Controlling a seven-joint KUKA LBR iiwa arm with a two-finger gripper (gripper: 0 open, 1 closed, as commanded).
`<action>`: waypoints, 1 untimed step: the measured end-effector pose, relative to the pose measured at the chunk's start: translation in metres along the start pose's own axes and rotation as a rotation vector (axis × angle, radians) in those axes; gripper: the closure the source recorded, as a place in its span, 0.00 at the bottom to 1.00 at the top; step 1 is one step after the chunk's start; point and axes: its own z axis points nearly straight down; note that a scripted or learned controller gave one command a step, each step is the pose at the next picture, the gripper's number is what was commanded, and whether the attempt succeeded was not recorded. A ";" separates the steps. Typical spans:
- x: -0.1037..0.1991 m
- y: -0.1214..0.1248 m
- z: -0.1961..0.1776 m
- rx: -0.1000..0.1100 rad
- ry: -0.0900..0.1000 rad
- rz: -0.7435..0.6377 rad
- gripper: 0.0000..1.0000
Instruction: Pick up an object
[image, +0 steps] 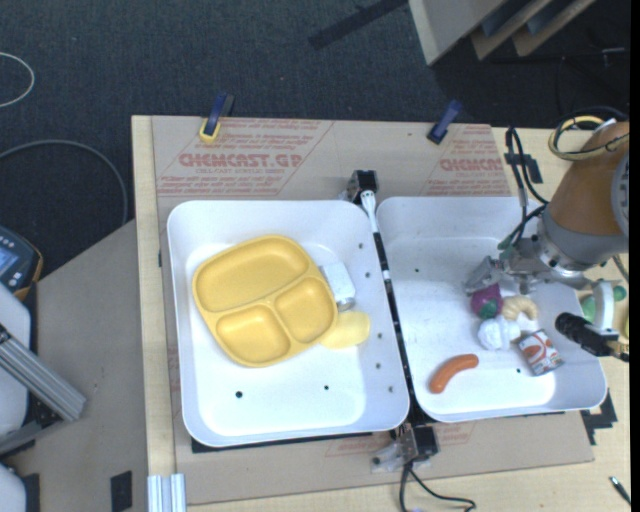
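Nearest, toward the lower right of the frame, an orange sausage-shaped toy (454, 372) lies on the floor of the right shallow white bin (440, 300). Just right of it sit a small red-and-white packet (538, 351) and a white crumpled lump (494, 334), with a pale cream piece (519, 308) above them. A purple-and-green round toy (487, 299) lies just beside these, right under the claw (503, 277); whether the claw is spread or pressed together cannot be told. The grey arm with its orange band (590, 205) reaches in from the right edge. At centre left, the left shallow white bin (200, 400) holds a yellow three-compartment plastic tray (262, 298), a pale yellow lemon-shaped toy (346, 329) touching its right edge. Farther back, two clamps (213, 120) grip the brown bench board (300, 155).
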 end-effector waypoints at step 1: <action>0.059 -0.033 0.001 0.000 0.003 -0.009 0.00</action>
